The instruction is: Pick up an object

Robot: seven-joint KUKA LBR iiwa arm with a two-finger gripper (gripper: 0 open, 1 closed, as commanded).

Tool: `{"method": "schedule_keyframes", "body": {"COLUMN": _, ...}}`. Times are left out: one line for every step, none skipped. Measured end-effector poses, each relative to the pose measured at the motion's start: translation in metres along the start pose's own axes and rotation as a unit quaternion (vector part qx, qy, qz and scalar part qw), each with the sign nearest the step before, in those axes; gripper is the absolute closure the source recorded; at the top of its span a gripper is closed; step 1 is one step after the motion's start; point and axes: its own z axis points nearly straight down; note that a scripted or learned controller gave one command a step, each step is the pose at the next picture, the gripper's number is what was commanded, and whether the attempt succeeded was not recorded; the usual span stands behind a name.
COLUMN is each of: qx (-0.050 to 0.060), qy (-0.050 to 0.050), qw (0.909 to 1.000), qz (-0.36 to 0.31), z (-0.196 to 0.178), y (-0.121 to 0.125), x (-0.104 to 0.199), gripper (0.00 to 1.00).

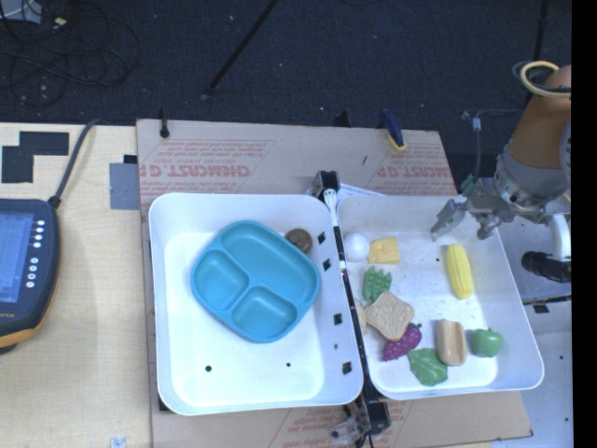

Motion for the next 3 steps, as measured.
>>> {"method": "schedule_keyframes", "body": {"qx": -0.003, "qy": 0.001, "qw": 1.0, "qz": -0.001, "z": 0.075, "y": -0.026, "x": 0.008, "gripper": 0.0}}
{"method": "schedule_keyframes", "body": {"qx": -0.005, "qy": 0.0, "qw": 1.0, "qz": -0.001, "z": 0.06, "y": -0.024, "x": 0.006, "gripper": 1.0}}
{"method": "schedule_keyframes", "body": {"qx": -0.005, "qy": 0.0, "qw": 1.0, "qz": -0.001, "z": 0.061, "y": -0.024, "x": 0.006, "gripper": 0.0}}
